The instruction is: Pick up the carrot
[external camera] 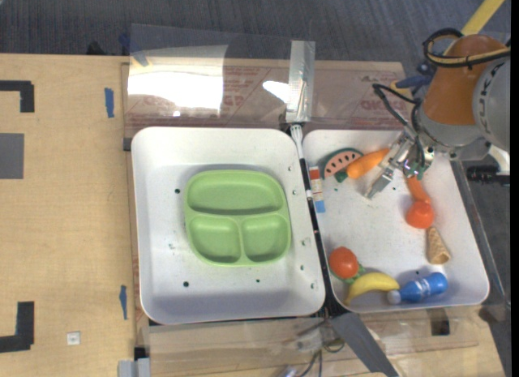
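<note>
Nearest to us, along the front edge of the right bin (474,229), we see a yellow banana (371,284) touching a blue bottle (423,288), with a red tomato (344,263) just behind the banana. Going by size, we take the bench (57,205) first, then the left bin (154,205), which holds a green divided plate (238,215). The grey arm (466,92) with its orange band reaches in from the right over the right bin's back part. Its jaws (388,169) hang low beside the carrot (366,163), which lies at the back of the right bin next to a watermelon slice (341,160). We cannot tell how far the jaws are open, nor whether they grip the carrot. An orange cup-like toy (419,207) sits right of the jaws, and a tan cone (438,246) lies in front of it.
</note>
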Action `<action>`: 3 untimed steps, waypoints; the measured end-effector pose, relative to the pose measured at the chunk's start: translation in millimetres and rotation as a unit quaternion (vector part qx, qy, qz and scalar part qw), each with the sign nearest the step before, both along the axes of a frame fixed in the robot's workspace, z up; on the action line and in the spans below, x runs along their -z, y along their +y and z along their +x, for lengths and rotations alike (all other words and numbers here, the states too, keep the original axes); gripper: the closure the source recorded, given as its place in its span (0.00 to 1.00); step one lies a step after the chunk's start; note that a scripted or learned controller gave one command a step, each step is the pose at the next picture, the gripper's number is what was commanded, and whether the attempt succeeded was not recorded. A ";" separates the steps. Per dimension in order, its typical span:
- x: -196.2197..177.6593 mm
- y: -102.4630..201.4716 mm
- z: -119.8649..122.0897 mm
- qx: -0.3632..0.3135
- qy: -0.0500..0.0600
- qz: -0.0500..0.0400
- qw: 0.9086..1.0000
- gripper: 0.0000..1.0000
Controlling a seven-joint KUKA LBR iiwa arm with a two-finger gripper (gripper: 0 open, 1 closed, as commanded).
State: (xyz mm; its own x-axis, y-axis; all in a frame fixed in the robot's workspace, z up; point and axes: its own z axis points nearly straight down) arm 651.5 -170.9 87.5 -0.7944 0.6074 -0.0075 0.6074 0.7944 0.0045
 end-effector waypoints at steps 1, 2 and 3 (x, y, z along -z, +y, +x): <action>-14.3 -0.7 2.7 -0.001 -0.005 -0.002 1.000 1.00; -146.2 71.6 -56.2 0.097 -0.004 0.001 0.995 1.00; -273.4 69.6 -81.0 0.116 -0.003 0.001 0.993 1.00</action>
State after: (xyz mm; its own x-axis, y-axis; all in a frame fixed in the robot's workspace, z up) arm 570.5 -101.3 360.8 -0.6325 0.7745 -0.0114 0.7744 0.6326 0.0099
